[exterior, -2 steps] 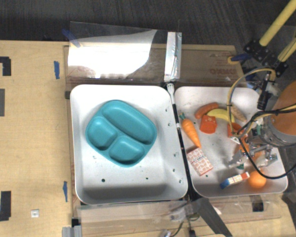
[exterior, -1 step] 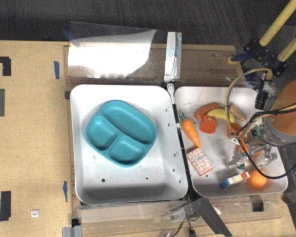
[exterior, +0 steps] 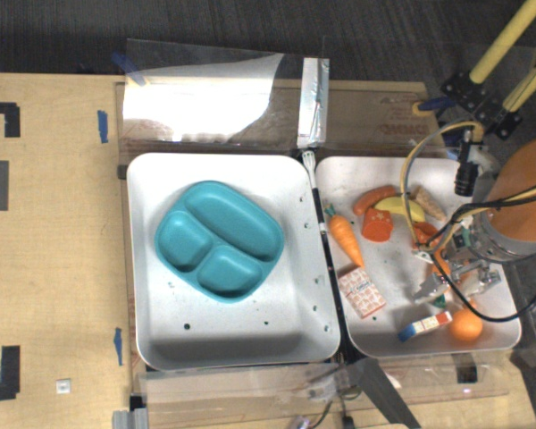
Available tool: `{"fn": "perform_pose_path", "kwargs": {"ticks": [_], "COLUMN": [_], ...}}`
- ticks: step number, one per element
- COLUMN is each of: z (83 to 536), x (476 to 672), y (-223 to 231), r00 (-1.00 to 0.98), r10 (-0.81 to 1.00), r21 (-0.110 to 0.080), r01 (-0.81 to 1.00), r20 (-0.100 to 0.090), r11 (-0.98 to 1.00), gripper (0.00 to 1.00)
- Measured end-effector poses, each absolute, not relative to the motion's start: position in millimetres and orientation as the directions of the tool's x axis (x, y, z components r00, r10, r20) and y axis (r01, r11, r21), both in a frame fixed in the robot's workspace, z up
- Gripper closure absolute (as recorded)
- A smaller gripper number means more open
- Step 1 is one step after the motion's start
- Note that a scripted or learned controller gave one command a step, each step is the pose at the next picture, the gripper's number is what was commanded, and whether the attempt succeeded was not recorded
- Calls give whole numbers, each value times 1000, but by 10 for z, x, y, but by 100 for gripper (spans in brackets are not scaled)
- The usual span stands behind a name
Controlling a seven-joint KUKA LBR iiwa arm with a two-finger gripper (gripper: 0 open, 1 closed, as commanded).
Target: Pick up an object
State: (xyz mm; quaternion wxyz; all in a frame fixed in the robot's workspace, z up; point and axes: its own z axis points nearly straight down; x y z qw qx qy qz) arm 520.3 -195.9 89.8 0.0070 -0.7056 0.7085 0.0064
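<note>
Wires blur the hand [exterior: 439, 280] over the right bin [exterior: 509, 333]; its grip unreadable.

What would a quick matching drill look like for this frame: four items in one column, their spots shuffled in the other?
Items:
1. teal divided plate
2. carrot
3. orange ball
4. patterned packet

Places:
A. right bin, near right corner
B. left bin, about the middle
C. right bin, by the divider, just nearer the camera than the carrot
D. right bin, along the divider, near its far half

Pairs: 1-B, 2-D, 3-A, 4-C
</note>
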Motion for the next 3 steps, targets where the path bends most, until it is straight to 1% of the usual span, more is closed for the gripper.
{"fn": "perform_pose_path", "kwargs": {"ticks": [1,2,3], "z": [897,904,909], "x": [5166,4986,4901], "y": [-1929,-1932,-1955], "r00": [80,130,245], "r10": [-997,-992,-969], "r21": [-5,-21,-26], "r01": [-997,-991,-969], "r20": [-14,-10,-11], "r11": [-80,-129,-245], "gripper": [0,0,0]}}
